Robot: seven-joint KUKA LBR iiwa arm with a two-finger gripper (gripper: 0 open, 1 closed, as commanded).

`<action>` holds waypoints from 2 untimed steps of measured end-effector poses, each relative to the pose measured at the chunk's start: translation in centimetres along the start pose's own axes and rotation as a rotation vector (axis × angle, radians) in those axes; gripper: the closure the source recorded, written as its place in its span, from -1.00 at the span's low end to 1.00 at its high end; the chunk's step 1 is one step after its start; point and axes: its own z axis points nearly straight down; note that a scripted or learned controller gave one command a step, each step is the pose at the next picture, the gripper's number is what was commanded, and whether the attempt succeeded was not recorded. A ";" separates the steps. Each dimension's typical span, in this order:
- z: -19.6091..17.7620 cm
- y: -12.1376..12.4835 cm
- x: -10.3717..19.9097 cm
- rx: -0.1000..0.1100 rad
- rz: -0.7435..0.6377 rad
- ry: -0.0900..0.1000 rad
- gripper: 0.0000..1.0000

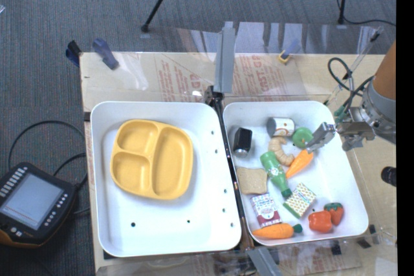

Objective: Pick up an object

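Objects for picking lay crowded in the right bin (pixel 354 191): a black can (pixel 242 140), a green bottle (pixel 275 173), two carrots (pixel 299 163) (pixel 275 231), a bread slice (pixel 252 180) and a tomato (pixel 321 220). The gripper (pixel 323 134) hung over that bin's upper right, just beside a green ball (pixel 301 136); whether it was released or clenched could not be told. Most of the arm was cut off. The yellow tray (pixel 152 158) sat in the left bin (pixel 103 216).

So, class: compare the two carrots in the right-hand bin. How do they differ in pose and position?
The upper carrot lies on a slant in the middle of the right bin, beside the green bottle and just below the end effector. The lower carrot lies nearly level along the bin's near wall, looks longer, and has its green top toward the right. Both are orange and lie flat.
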 end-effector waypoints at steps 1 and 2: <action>15.3 3.9 -1.2 0.013 0.089 0.004 -1.00; 17.9 4.9 -1.2 0.002 0.119 0.001 -1.00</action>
